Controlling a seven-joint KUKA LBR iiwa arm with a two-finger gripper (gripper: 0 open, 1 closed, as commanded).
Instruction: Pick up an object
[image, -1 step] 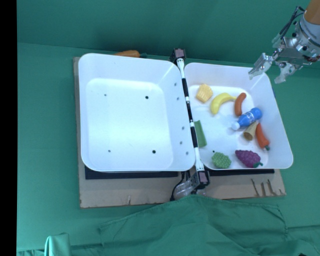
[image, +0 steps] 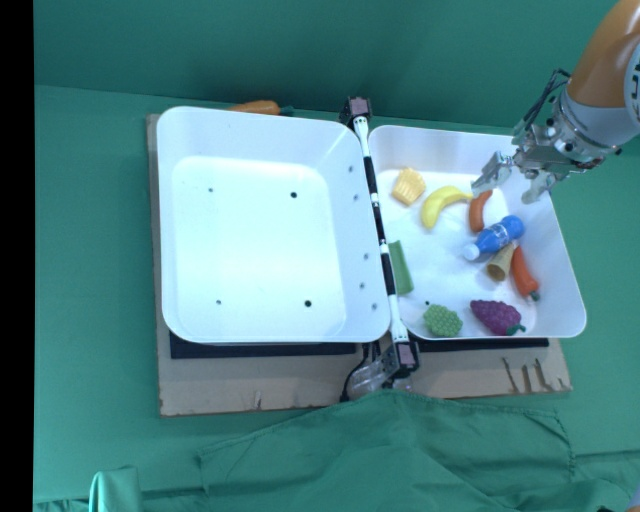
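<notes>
Grapes (image: 495, 316): lying at the lower right of the right bin (image: 560, 262), untouched.
Blue bottle (image: 495, 238): resting mid-bin beside the carrot (image: 525, 275).
Sausage (image: 480, 211): sitting just below the claw, likeliest target.
Gripper (image: 516, 176): hovering at the upper right with fingers spread wide, carrying nothing.
Progress: judging the approach as underway; descending, closing and lifting are all remaining.

My arm (image: 612, 45), entering at about 2 o'clock: broad orange band, rounded and glossy, with a sliver of pale grey casing at its right edge. Below the band, a grey metallic wrist ring. Thin dark cables loop from the wrist's left side down toward my end effector (image: 517, 177). End effector body: silver-grey metal, blocky, with small dark fittings. Two short grey fingers (image: 489, 172) project from it, angular in outline.
</notes>
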